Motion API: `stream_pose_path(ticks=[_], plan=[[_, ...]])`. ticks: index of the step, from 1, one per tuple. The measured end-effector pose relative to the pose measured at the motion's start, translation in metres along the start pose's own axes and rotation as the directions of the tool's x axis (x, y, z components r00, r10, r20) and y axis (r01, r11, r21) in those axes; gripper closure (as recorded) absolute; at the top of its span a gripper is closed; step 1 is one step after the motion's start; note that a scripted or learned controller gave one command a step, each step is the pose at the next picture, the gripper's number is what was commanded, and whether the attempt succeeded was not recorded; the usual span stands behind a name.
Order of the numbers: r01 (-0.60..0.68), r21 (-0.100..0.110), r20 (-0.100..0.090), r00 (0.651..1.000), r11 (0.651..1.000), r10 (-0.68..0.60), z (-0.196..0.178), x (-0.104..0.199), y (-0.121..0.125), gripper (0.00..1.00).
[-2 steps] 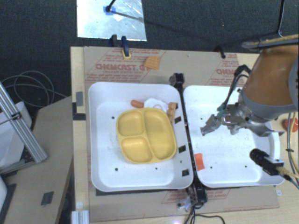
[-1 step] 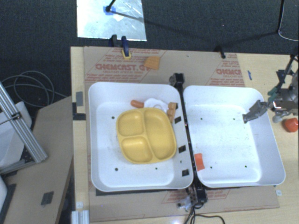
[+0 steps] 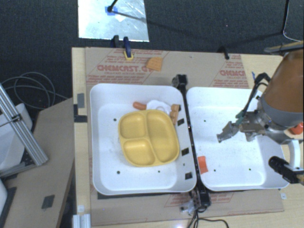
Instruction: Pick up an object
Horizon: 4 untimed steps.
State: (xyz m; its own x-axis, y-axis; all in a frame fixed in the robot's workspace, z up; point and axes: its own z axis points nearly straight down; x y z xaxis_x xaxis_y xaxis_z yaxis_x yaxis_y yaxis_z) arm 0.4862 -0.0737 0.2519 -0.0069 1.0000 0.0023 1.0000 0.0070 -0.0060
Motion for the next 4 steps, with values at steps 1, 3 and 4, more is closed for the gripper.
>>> stream_pose_path(ticks=[1,3,4], plan=[[-0.008,-0.015,0.005,1.0,1.0,0.009,-0.068,-0.036,0.0,0.0],[-0.016,-0.02,0.012,1.0,1.0,0.016,-0.103,-0.116,0.003,0.0],[-0.004,-0.023,0.01,1.0,1.0,0.004,-0.216,-0.132,-0.002,0.0]])
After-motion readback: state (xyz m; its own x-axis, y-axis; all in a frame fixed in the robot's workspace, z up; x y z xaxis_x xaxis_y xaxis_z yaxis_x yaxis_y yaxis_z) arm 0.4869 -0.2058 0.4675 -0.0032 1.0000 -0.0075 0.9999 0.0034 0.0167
